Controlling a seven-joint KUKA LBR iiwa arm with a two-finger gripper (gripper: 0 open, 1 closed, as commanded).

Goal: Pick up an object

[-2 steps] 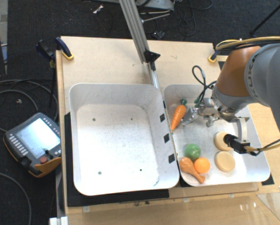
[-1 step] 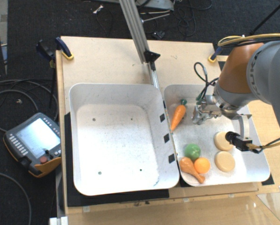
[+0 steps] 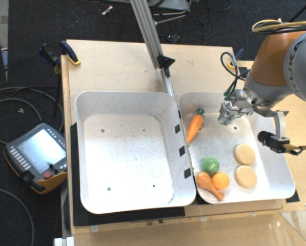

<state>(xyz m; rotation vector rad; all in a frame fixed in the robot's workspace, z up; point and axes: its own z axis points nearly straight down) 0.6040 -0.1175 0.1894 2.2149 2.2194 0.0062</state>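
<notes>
The right bin (image 3: pixel 276 181) holds an orange carrot (image 3: pixel 194 126) with a green top near its left wall, a green ball (image 3: pixel 210 165), an orange ball (image 3: pixel 221 180), an orange-tan drumstick shape (image 3: pixel 207 184), and two round beige pieces (image 3: pixel 244 154) (image 3: pixel 245 176). My gripper (image 3: pixel 227 115) hangs over the back of the right bin, to the right of the carrot and apart from it. Nothing shows between its fingers.
The left bin (image 3: pixel 91 111) lies beside the right one, with black clips along the shared wall. A slanted metal pole (image 3: pixel 148 27) runs down to the bins' back edge. A teach pendant (image 3: pixel 36 158) lies on the floor at left.
</notes>
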